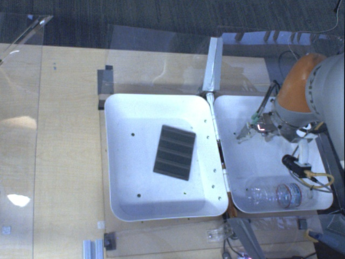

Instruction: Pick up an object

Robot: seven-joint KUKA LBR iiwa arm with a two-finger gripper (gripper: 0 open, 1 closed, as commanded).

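Observation:
A dark grey ribbed rectangular block (174,152) lies flat near the middle of the left bin (124,112). A clear plastic bottle (273,194) lies on its side along the front of the right bin (237,161). My gripper (247,133) hangs over the upper middle of the right bin, pointing left, well above the bottle and apart from it. I see nothing held in it. The arm with its orange band (298,88) reaches in from the right and covers the bin's far right corner.
A raised divider (218,144) separates the two bins. An upright grey post (212,66) stands behind where they meet. Wooden bench top (59,144) spreads out to the left of the bins.

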